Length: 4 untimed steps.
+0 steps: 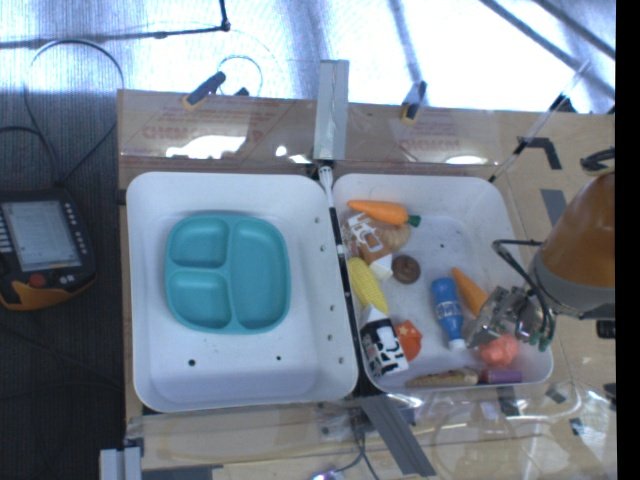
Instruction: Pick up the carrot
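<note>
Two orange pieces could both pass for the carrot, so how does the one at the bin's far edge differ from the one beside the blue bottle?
The far carrot is longer, lies crosswise and shows a green stem end; the near orange piece is shorter, angled, close to the gripper. Both are orange, tapered, in the right bin.

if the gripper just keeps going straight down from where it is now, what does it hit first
Most likely the reddish-pink round item in the right bin's lower right corner, directly under the gripper. The carrot lies at the bin's far end, well off that line. Depth is hard to judge from this slanted view.
</note>
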Each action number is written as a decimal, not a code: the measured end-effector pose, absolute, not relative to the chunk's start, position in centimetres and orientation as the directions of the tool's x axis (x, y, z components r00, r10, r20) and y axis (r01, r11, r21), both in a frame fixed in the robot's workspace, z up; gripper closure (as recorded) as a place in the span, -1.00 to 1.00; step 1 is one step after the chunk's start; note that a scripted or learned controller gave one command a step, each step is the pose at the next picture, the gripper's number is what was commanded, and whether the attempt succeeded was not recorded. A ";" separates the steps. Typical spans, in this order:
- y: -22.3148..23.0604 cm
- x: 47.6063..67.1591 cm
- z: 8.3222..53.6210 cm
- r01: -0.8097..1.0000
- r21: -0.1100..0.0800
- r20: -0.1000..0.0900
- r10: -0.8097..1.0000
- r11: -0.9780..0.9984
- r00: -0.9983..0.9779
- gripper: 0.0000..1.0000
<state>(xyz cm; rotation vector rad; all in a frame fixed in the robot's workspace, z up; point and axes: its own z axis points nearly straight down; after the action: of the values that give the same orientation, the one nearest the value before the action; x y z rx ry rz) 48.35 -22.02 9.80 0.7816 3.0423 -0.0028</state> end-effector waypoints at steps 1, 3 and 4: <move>-21.9 48.4 9.8 0.480 -0.001 0.000 0.480 0.877 -0.877 -1.00; -21.9 60.0 9.0 0.738 0.008 -0.005 0.738 0.675 -0.675 -1.00; -20.8 66.8 8.9 0.838 0.000 0.025 0.838 0.545 -0.545 -1.00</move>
<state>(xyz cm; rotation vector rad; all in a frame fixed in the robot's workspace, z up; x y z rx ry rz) 66.76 -20.84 8.91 1.5081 2.7806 0.0184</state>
